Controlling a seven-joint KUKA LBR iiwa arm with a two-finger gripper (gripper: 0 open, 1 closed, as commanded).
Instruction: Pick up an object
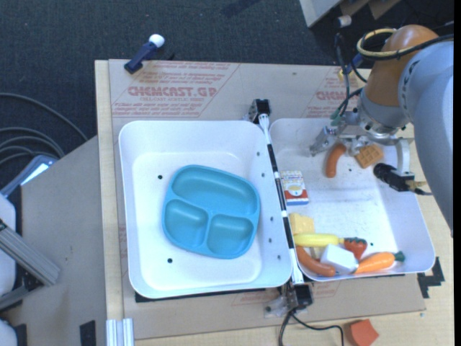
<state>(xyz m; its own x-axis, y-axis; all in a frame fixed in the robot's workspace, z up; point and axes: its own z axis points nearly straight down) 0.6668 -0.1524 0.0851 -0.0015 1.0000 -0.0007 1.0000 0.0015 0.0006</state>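
Camera view: arm (414, 71) enters from the right, wrist over the far part of the right bin (403, 215); gripper (344, 141) sits low above a sausage (331, 161), w/ a small waffle-like piece (369, 155) just beside it. How far the tool is open cannot be told, nor whether it has hold of anything; the sausage appears to lie on the bin floor, touching or just under the tool. Risk: sausage is round and slick-looking, so an off-centre close would prob. roll or squirt it aside; the waffle piece alongside could get pinched w/ it or be knocked away. Room: bin's far wall and the divider clip (261, 109) are near, limiting approach from that side; open floor lies toward the carton (292, 188); a cluster of toy food (338, 252) fills the near corner. Left bin (137, 215) holds a blue tray (211, 211), well apart.
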